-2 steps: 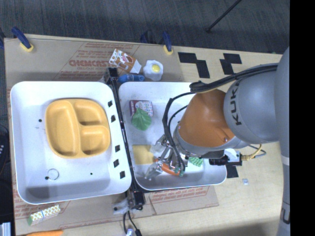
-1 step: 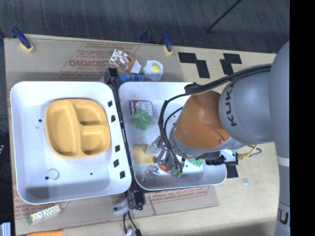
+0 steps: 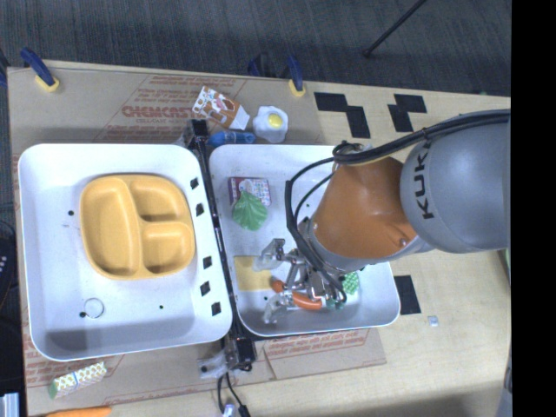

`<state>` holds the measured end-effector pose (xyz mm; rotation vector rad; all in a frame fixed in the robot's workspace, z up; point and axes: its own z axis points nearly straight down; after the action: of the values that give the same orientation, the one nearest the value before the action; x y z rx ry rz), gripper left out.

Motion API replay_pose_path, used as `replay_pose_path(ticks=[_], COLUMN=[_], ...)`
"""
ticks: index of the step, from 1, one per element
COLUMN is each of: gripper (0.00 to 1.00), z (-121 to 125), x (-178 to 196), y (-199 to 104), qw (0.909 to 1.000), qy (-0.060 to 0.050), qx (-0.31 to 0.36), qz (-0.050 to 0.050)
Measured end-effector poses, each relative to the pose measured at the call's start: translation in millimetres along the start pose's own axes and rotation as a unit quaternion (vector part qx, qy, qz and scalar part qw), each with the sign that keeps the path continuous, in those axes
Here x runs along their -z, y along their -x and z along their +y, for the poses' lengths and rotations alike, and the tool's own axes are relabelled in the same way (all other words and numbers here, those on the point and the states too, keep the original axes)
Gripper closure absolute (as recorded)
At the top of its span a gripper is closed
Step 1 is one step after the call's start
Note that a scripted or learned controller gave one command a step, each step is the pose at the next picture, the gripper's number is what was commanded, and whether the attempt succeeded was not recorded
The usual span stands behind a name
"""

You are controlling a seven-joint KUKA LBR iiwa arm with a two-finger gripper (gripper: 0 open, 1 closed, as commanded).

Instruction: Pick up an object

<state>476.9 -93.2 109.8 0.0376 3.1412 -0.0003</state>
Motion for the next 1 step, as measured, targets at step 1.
replay_pose_path(ticks=[1], gripper=[0.00], z=[-0.1], x=[0.0], y=[-0.1], qw=[1.0000], qy=[0.000], qx=[0.000], qz=[0.000])
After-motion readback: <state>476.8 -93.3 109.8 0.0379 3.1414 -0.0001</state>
